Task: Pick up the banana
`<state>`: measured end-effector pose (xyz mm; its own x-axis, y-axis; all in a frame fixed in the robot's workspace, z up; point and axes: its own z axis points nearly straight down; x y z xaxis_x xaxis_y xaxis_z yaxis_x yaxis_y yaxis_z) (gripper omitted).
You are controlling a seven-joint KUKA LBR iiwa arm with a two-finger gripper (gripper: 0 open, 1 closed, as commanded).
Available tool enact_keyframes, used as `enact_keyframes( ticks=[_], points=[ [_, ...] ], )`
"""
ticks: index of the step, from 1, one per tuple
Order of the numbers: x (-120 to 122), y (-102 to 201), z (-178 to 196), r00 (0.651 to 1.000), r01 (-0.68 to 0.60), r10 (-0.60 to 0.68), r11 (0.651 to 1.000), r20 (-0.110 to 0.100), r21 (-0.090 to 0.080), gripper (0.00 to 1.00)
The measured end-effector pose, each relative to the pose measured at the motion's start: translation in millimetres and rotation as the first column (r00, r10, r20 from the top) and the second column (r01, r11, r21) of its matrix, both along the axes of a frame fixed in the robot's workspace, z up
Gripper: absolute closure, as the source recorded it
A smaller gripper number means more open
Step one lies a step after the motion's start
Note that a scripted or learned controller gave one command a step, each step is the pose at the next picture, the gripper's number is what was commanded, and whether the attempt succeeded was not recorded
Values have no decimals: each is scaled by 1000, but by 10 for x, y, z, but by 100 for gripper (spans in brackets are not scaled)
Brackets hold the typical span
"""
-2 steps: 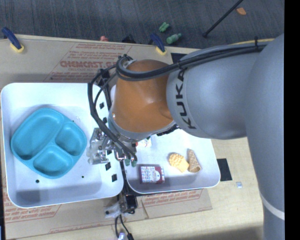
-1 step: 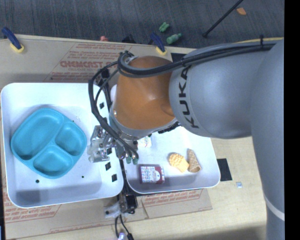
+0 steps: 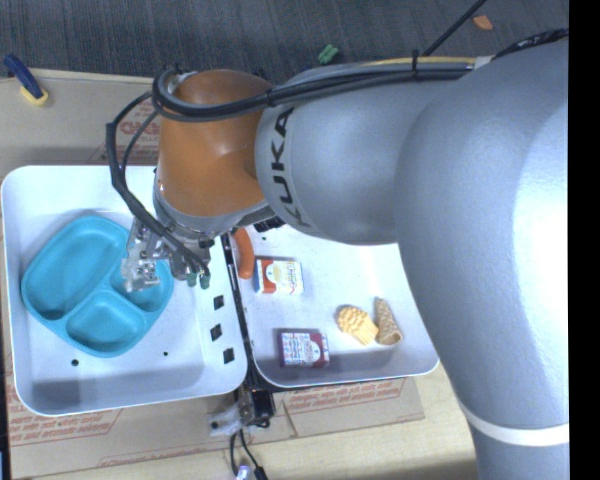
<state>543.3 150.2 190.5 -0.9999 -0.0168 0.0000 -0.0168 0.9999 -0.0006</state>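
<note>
My gripper (image 3: 152, 268) hangs over the left bin (image 3: 40, 388), right above the right edge of a blue divided tray (image 3: 85, 283). I see nothing held in it. The orange wrist band and the grey arm (image 3: 380, 148) cover the back of both bins. A small yellow knobbly piece (image 3: 354, 322) lies in the right bin (image 3: 410, 363), well to the right of the gripper. I cannot tell whether it is the banana.
In the right bin lie an orange stick-shaped item (image 3: 244, 253), a small white carton (image 3: 279, 276), a dark red packet (image 3: 302, 348) and a tan cone-like piece (image 3: 387, 322). The ridge between the bins (image 3: 232, 318) runs just right of the gripper.
</note>
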Motion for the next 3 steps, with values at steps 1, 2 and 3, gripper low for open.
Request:
enact_keyframes(
  ticks=[1, 2, 3],
  points=[
    [-81, -504, -947, 1000, 27, -27, 1000, 9, 2, 100],
    [-18, -85, -178, 936, 352, -352, 936, 0, 0, 100],
    [-14, -79, -77, 938, 346, -346, 938, 1, 0, 100]
  ],
)
